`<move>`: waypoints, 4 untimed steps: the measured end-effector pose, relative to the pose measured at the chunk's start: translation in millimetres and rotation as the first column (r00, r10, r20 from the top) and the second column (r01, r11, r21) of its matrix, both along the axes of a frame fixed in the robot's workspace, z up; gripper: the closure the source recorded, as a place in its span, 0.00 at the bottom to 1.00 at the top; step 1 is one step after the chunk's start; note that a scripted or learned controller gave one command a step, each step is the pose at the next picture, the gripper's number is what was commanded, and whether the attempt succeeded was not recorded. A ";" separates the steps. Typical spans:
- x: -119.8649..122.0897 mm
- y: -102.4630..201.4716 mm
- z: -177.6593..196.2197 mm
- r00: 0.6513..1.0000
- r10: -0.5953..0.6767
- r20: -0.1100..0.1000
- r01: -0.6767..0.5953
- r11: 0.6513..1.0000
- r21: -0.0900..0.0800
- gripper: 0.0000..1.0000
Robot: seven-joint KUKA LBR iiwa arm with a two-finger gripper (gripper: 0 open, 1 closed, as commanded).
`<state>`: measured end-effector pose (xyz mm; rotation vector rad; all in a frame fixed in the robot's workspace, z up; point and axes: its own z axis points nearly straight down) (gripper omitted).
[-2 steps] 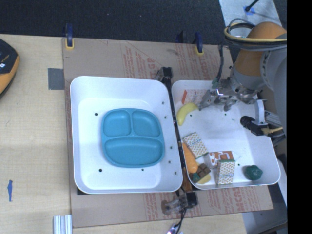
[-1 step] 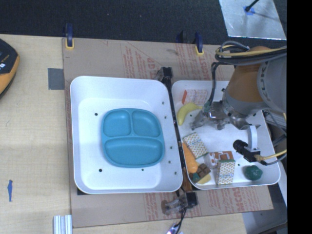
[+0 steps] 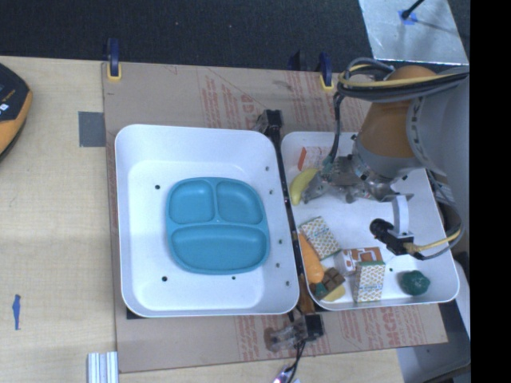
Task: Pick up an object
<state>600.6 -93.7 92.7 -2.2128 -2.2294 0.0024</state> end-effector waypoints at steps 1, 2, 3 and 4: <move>56.2 -2.9 -0.5 1.000 -0.002 -0.001 0.002 1.000 -0.002 0.00; 55.6 -43.2 -0.3 1.000 -0.006 0.000 0.006 1.000 -0.002 0.00; 53.9 -41.8 9.3 1.000 -0.001 -0.012 0.001 1.000 0.001 1.00; -2.0 19.4 103.6 1.000 0.000 -0.002 0.000 1.000 0.003 1.00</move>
